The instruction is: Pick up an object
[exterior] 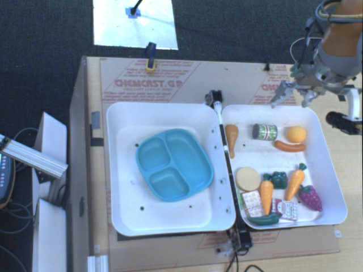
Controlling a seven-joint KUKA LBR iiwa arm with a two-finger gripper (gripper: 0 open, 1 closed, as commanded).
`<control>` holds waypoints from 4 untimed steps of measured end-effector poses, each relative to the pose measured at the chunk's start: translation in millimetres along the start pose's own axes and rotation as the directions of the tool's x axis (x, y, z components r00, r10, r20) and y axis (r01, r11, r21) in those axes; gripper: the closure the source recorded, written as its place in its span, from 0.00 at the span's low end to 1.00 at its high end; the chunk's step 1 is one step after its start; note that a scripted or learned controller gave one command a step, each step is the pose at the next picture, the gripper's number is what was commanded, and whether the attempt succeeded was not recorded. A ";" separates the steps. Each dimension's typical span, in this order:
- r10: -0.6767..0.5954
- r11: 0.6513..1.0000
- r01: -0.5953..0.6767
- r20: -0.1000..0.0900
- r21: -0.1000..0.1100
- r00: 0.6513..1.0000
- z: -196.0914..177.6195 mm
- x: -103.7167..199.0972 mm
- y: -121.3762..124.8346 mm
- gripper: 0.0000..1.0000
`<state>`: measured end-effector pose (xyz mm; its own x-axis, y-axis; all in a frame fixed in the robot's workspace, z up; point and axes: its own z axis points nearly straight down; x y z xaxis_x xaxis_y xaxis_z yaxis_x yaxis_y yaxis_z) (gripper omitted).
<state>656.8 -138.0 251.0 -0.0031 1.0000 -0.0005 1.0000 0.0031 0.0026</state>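
My gripper (pixel 294 98) hangs over the far rim of the right bin (pixel 329 152), open, with nothing between its fingers. Below it in that bin lie a green can (pixel 265 132), an orange (pixel 296 134) and a sausage (pixel 289 147). A drumstick (pixel 231 136) lies by the left wall. Nearer the front are a round biscuit (pixel 247 178), a green broccoli piece (pixel 278 179), two carrots (pixel 295 183) (pixel 266 196), purple grapes (pixel 310 198), a green pepper (pixel 264 220) and small packets (pixel 251 201).
The left bin (pixel 122 152) holds a blue divided plate (pixel 174 164). A clamp (pixel 214 98) sits where the two bins meet at the back. The bins rest on a cardboard sheet (pixel 170 78).
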 end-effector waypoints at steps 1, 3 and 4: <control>-0.001 1.000 0.001 -0.001 0.005 1.000 142.7 53.2 -34.0 0.00; 0.001 1.000 -0.001 0.001 -0.002 1.000 156.1 14.3 -3.3 0.00; -0.001 1.000 0.001 0.002 -0.006 1.000 144.7 14.3 -2.1 1.00</control>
<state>655.0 -123.7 106.3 -0.0037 1.0000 -0.0023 1.0000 0.0037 0.0084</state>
